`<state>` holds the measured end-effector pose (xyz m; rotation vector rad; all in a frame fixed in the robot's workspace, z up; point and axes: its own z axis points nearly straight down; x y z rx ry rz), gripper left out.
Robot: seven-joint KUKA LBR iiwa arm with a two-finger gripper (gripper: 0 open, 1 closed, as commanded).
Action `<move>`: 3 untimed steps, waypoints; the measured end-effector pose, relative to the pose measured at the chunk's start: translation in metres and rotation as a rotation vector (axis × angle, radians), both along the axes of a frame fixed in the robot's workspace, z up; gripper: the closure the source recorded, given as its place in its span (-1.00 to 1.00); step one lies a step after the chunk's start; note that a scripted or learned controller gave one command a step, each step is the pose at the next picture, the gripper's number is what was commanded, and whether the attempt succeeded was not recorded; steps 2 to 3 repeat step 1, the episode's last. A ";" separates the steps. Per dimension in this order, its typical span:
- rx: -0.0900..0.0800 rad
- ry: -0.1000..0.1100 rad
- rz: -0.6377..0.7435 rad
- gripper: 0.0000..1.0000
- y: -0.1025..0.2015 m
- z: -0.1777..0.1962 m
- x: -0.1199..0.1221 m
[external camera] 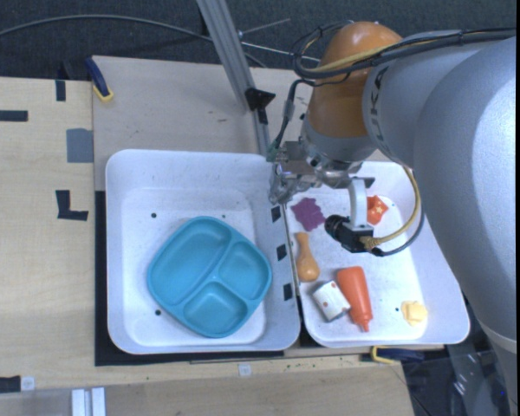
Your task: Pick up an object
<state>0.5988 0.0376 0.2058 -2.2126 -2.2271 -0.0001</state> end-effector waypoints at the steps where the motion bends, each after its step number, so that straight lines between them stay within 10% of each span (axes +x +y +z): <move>1: 0.000 -0.001 0.000 1.00 0.045 0.004 0.006; 3: 0.000 -0.001 0.000 1.00 0.045 0.004 0.006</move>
